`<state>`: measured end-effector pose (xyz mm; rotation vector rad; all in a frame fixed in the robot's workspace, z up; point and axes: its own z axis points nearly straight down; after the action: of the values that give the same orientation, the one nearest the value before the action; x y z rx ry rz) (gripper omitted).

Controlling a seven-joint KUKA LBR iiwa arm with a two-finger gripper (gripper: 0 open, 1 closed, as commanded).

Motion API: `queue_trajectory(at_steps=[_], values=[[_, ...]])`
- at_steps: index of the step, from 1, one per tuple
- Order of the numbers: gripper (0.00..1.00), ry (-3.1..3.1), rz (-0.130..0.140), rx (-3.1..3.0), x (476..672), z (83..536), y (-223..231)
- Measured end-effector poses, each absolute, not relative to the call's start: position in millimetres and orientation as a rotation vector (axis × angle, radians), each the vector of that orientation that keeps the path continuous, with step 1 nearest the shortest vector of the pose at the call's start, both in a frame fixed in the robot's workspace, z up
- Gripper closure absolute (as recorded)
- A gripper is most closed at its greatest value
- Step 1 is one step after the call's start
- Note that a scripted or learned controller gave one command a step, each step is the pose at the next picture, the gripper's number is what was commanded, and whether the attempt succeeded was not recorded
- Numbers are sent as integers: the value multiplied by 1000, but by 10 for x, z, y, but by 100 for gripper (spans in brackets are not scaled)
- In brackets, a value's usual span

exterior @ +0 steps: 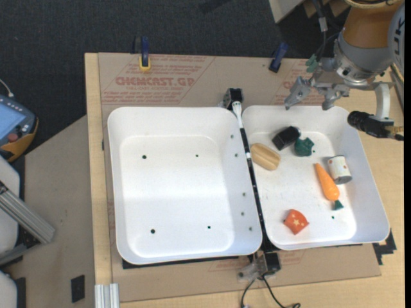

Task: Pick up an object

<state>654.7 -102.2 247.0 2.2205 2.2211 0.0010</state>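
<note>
My gripper (pixel 313 100) hangs above the far rim of the right bin (pixel 369 226), its two fingers spread open with nothing between them. Below it in that bin lie a black block (pixel 286 137) and a small green piece (pixel 304 146). A tan bread-like roll (pixel 264 156) rests near the bin's left wall. An orange carrot (pixel 328 182) lies beside a white cylinder (pixel 338 169) towards the right. A red piece (pixel 296 221) sits at the near end. The gripper touches none of them.
The left bin (pixel 119 172) stands beside the right one, divided from it by a black strip (pixel 247 165). Both sit on a brown board (pixel 192 76) with clamps (pixel 144 53) at its far edge. A black fitting (pixel 366 122) juts over the right bin's far right corner.
</note>
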Motion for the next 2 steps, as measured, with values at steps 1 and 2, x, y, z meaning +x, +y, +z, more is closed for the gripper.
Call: queue_trajectory(at_steps=[1, 2], values=[[0, 2224, -15, 2235, 6325, 801, -1472], [0, 2225, -2, 2221, 6334, 848, -1192]])
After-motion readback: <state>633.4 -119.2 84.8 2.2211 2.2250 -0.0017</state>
